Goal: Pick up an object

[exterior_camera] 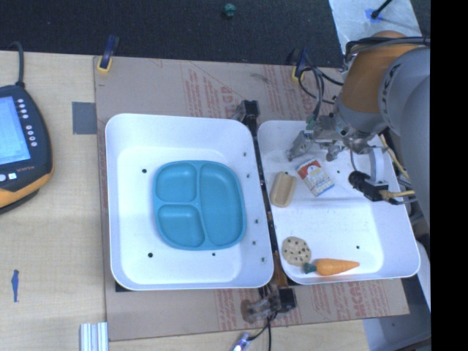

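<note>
Far left, a handheld control pad (18, 148) lies on the bench, half out of view. Left bin (124, 196) holds a blue three-compartment plate (199, 204), flat, centred. Right bin (387, 240): tan cylindrical block (282, 189) near the left wall, speckled cookie (296, 250) toward the near corner, orange carrot (335, 267) with green stub just beside it along the near rim. Small white carton (315, 177) with a red label lies tilted mid-bin, just below the gripper (313, 143). Gripper hangs low over the bin's far end, metal fingers spread apart, nothing between them. Grey arm (398, 86) enters from right.
</note>
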